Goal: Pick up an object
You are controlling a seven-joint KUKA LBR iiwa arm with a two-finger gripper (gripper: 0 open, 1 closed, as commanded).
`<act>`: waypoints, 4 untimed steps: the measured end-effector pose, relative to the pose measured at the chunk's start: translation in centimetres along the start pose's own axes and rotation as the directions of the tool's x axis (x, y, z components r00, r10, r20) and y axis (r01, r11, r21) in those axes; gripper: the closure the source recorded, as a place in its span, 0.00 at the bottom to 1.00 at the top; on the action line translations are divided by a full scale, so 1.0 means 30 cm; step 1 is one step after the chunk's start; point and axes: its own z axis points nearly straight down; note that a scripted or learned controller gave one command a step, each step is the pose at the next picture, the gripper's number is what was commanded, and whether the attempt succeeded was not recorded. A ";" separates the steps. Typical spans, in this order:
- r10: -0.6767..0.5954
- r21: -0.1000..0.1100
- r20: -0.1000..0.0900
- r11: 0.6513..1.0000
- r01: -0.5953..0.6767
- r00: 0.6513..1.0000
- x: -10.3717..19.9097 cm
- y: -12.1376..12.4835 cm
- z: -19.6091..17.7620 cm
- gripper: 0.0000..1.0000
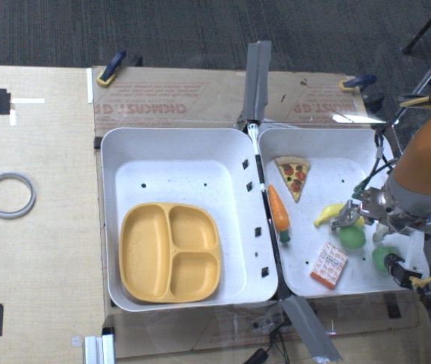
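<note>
The claw (349, 217) was low in the right bin (317, 146), right by the green ball (352, 237) and the end of the banana (329, 214). The ball sat just below the claw, on the side nearer the front of the table (41, 279). The banana lay to the claw's left, with its long side running left and a little down, and its near end looked like it touched the claw. I could not tell how the claw was set or whether it had anything, because it was too small and dark to see. The ball or the banana seemed the likely pick. A red and white box (328, 265) lay near the front, a carrot (278, 212) by the left wall, and a pizza slice (294, 175) at the back. A yellow tray (171, 252) sat in the left bin (177, 146).
</note>
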 end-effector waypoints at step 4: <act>-0.167 0.001 0.001 0.986 0.167 0.986 0.183 0.044 0.000 0.00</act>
